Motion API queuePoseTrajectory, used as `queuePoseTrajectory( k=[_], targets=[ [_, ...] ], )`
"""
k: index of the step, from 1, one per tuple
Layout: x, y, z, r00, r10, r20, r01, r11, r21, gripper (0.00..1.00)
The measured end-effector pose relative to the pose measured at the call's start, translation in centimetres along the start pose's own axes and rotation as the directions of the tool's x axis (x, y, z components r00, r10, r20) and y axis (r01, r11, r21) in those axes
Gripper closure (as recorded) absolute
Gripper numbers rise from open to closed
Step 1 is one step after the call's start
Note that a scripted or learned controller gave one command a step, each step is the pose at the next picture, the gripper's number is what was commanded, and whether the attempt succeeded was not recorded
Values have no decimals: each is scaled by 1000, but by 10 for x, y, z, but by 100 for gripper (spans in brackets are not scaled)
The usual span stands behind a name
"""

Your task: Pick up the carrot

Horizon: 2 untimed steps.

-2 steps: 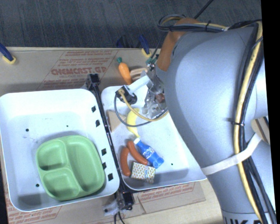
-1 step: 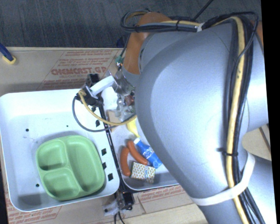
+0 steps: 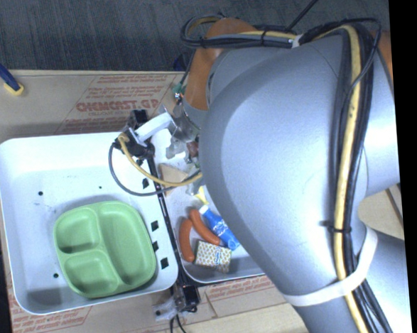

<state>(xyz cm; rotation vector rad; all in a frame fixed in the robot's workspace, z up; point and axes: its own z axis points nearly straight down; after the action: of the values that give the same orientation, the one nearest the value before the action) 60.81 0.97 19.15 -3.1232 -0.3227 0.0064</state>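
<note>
We see the carrot (image 3: 186, 240) lying in the right bin (image 3: 202, 275), hard by the wall it shares with the left bin (image 3: 12, 211); a second orange piece (image 3: 204, 228) lies just right of the carrot, a blue packet (image 3: 218, 229) and patterned packet (image 3: 213, 255) crowding it; the gripper (image 3: 178, 139) sits above the carrot, its grasp impossible to tell; the arm (image 3: 300, 156) hides much of the bin. We judge a wrong-item grab or wall strike likely.

My arm (image 3: 294, 163) comes in from the right, grey bulk w/ orange band up top; gripper (image 3: 165, 137) end sits approx mid-frame, cables looped off it.
</note>
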Motion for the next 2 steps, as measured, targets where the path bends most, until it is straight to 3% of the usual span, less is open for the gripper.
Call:
queuePoseTrajectory(
  k=[1,2],
  targets=[
    [30,-45,-27,1000,-13,0,13,1000,0,0],
    [-9,-93,48,1000,0,4,0,1000,0,0]
  ],
)
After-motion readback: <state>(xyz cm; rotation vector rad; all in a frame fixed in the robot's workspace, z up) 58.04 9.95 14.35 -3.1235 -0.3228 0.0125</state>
